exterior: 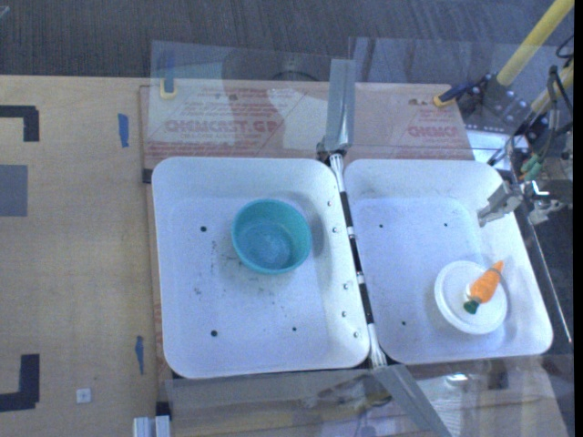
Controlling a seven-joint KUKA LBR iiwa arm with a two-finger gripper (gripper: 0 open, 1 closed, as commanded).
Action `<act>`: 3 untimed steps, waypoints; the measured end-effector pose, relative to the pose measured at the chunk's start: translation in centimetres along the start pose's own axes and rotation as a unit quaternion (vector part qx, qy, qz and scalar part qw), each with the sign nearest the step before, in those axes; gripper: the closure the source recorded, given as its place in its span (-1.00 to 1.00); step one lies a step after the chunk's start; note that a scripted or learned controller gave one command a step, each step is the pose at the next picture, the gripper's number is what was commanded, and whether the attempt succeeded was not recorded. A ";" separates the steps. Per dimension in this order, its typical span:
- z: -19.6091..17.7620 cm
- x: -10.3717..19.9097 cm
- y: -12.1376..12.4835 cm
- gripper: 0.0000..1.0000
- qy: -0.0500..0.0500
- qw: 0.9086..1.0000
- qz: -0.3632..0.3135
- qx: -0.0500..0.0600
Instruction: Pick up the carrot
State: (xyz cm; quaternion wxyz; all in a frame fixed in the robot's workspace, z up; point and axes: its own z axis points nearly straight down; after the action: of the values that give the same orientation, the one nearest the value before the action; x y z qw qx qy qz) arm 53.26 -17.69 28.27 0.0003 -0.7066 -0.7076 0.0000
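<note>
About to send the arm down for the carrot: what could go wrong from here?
1. The carrot lies on a small white plate; a push could slide or tip the plate.
2. The carrot lies at a slant, so it may roll off if caught off-centre.
3. The gripper sits near the right bin's wall; a descent could clip it.

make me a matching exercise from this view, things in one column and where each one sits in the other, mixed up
Things:
1. carrot
2. teal bowl
3. white plate
4. gripper

Places:
A. in the left bin
B. at the right bin's upper right edge
C. lying on the white plate
D. on the right bin's floor, lower right

Pairs: 1-C, 2-A, 3-D, 4-B
</note>
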 end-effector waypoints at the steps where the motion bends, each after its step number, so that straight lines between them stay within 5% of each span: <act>1: 7.7 -4.0 -5.4 -1.00 0.000 0.999 -0.049 -0.001; 2: 15.9 -4.4 -5.2 -1.00 0.000 1.000 0.019 -0.002; 3: 19.5 -2.8 -4.8 -1.00 -0.001 1.000 0.016 -0.004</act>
State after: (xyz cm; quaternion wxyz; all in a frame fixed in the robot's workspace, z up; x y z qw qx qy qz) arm 48.48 -20.48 8.78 -0.0027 -0.7180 -0.6960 -0.0020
